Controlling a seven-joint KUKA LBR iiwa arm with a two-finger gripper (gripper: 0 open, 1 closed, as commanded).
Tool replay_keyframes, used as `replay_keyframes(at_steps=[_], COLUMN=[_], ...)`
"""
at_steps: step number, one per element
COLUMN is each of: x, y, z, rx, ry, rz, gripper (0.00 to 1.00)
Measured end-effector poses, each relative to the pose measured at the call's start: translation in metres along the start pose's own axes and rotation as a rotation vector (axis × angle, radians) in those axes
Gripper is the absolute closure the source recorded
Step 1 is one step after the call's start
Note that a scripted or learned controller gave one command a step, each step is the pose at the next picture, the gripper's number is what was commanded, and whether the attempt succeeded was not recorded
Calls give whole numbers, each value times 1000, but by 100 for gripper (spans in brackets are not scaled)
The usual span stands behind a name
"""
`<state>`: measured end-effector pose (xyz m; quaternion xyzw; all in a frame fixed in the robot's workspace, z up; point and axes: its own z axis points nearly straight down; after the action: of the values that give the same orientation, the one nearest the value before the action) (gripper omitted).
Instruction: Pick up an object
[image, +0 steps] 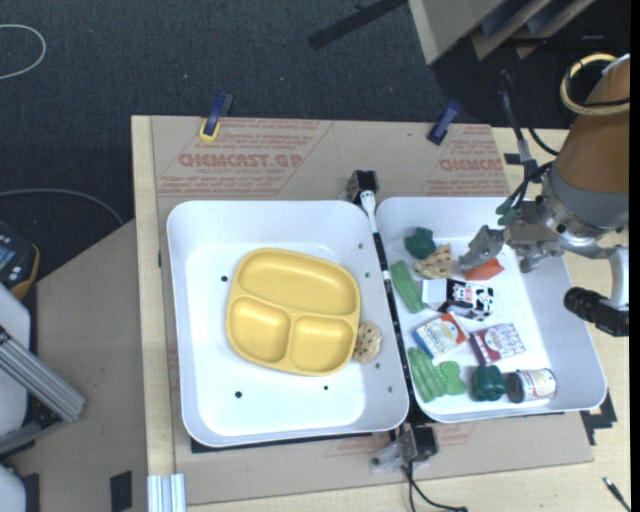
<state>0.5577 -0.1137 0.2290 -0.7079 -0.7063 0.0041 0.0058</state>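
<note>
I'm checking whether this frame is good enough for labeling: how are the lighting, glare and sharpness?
Camera view: even, soft lighting with faint shadows; the white bins look bright, slightly washed out, no hard glare; the yellow tray reads cleanly; small items near the gripper are soft and hard to tell apart.

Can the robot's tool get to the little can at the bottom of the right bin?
Probably yes. The can lies uncovered near the right bin's front edge, and the tool hangs over the same bin.

Bench surroundings
Two clamps, yellow (211, 122) and blue (443, 123), are gripping the printed board (300, 160) at its far edge.
</note>
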Motion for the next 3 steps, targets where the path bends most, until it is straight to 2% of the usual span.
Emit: replay_keyframes(at_steps=[1,2,3], x=[0,9,15], y=[2,3,-1], z=[-6,41,103], rx=[-12,-7,-5], ry=[-2,0,0], rz=[-2,-2,-2], gripper=[0,0,0])
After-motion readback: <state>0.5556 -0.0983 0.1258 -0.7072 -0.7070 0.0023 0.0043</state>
